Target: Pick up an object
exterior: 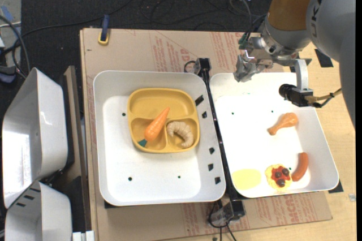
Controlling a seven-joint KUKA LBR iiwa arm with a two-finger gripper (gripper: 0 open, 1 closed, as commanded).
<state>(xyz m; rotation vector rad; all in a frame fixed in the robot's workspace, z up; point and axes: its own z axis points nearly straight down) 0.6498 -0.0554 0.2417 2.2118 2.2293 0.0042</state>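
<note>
The gripper (245, 72) hung over the right bin's (249, 121) far-left corner; whether it was wide or narrow, I could not tell; it carried nothing visible; the chicken drumstick (283, 123) lay well apart toward the bin's middle; descending here risked closing on bare floor, I judged.

Chicken drumstick (283, 123) in right bin, sausage (300, 166) and small pizza (278, 175) near front

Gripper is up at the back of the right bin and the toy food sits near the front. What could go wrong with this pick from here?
The gripper hangs far from the drumstick, so a descent here likely closes on nothing. The sausage lies against the right bin's rim, which could block a finger.
</note>
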